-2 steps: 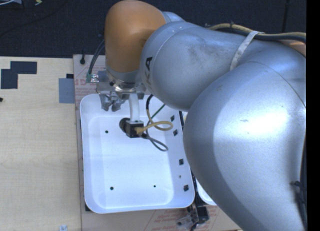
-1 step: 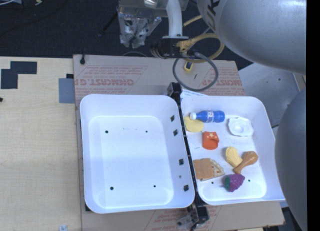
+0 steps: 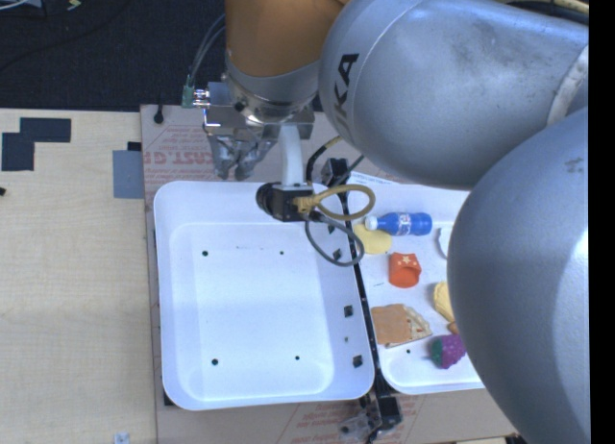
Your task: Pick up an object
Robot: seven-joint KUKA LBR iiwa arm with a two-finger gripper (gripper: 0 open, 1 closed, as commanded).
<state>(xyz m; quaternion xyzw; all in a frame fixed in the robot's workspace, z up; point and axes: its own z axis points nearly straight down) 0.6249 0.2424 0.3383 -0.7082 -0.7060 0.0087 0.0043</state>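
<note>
Pale wooden table [image 3: 67, 279] under two white bins. Jaws [image 3: 238, 159] hanging above the far rim of the left bin [image 3: 255, 375], opening impossible to tell. Well apart, in the right bin [image 3: 423, 380]: orange cup [image 3: 405, 269], blue bottle [image 3: 404, 224], purple grapes [image 3: 447, 349], toast [image 3: 397, 323].

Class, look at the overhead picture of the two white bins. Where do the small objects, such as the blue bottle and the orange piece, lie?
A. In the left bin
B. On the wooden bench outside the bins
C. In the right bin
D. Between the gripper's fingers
C: the blue bottle, the orange piece and the purple grapes all lie inside the right bin, beside the left bin.
</note>
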